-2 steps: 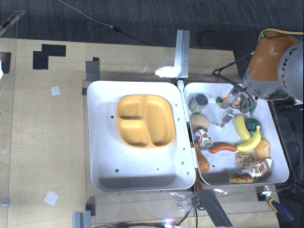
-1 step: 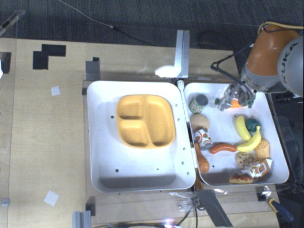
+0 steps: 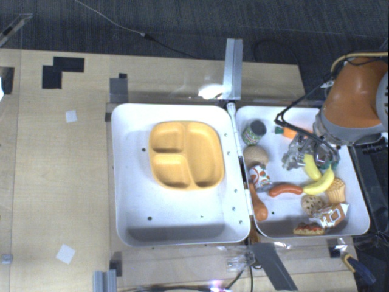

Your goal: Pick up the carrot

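Carrot point(image 3: 287, 132) at the far side of the right bin point(image 3: 360, 208), its long axis roughly left to right, partly under the arm. Gripper point(image 3: 296, 157) just near of it, above the banana point(image 3: 316, 174). Finger state: cannot tell.

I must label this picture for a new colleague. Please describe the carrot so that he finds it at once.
Look in the right-hand white bin, along its far edge. The carrot lies there, right of the green can, partly under the arm. It is short and bright orange, unlike the yellow banana nearer the camera.
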Available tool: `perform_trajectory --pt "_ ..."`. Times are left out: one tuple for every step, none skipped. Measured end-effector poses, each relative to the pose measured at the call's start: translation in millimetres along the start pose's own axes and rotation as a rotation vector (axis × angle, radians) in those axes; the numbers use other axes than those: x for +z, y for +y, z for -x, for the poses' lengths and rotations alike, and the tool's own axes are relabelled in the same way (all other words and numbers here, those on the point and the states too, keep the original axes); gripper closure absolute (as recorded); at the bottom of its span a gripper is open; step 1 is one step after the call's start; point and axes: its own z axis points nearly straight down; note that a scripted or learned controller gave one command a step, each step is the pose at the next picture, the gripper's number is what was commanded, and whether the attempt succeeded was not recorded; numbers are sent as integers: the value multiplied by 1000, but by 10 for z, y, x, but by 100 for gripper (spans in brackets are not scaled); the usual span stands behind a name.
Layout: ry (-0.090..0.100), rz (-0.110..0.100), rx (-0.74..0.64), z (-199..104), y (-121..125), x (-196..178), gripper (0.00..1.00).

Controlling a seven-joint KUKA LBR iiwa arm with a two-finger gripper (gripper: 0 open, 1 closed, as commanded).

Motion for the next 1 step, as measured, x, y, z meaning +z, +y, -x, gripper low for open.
perform_trajectory --pt "1 0 0 -3 1 7 0"
